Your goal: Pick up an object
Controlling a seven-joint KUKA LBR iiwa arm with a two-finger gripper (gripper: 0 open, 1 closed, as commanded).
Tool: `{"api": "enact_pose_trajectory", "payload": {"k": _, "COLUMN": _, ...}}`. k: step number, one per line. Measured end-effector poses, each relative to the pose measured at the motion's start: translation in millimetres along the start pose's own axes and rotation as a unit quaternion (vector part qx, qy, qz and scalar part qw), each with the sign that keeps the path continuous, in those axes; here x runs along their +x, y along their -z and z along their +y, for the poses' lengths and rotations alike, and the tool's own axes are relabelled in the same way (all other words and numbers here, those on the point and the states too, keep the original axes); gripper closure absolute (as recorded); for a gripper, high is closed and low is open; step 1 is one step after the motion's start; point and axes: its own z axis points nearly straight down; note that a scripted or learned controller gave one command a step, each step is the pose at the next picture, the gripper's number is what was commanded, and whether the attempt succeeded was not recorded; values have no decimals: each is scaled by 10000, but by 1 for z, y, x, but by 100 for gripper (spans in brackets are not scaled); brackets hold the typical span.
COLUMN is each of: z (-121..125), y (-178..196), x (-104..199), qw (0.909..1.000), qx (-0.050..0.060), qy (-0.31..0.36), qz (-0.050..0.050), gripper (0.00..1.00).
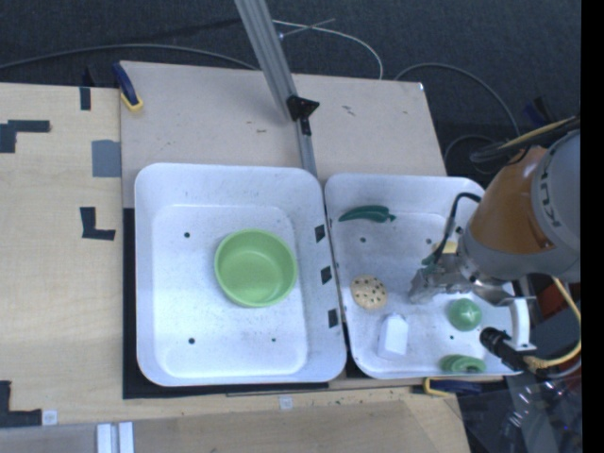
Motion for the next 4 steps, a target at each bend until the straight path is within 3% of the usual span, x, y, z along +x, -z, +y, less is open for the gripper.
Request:
{"api": "enact_pose_trajectory", "payload": {"k": 3, "z": -9, "y": 147, "x": 11, "qw": 10000, "qx": -32, "qy": 7, "qz": -12, "gripper": 100}}
{"api": "enact_pose_trajectory", "payload": {"k": 4, "z": 4, "y": 146, "x": 53, "qw": 10000, "qx": -9, "qy": 26, "qz": -1, "gripper": 100}}
